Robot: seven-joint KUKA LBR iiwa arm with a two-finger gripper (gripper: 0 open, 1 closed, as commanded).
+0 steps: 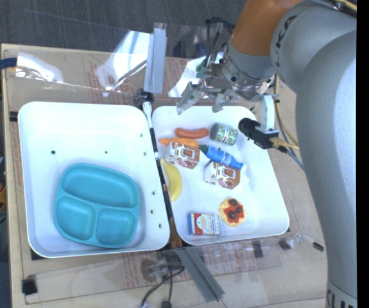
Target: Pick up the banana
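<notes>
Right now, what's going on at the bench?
The gripper sits over the back edge of the right bin, with nothing seen between its fingers. The banana lies against that bin's left wall, untouched, among a hot dog, a can and small cartons. The left bin holds a blue divided plate.

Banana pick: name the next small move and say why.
Probably carry the gripper from the right bin's far edge toward the camera and over to the banana, then lower. The banana lies against that bin's left wall, below the sausage and a carton.
</notes>
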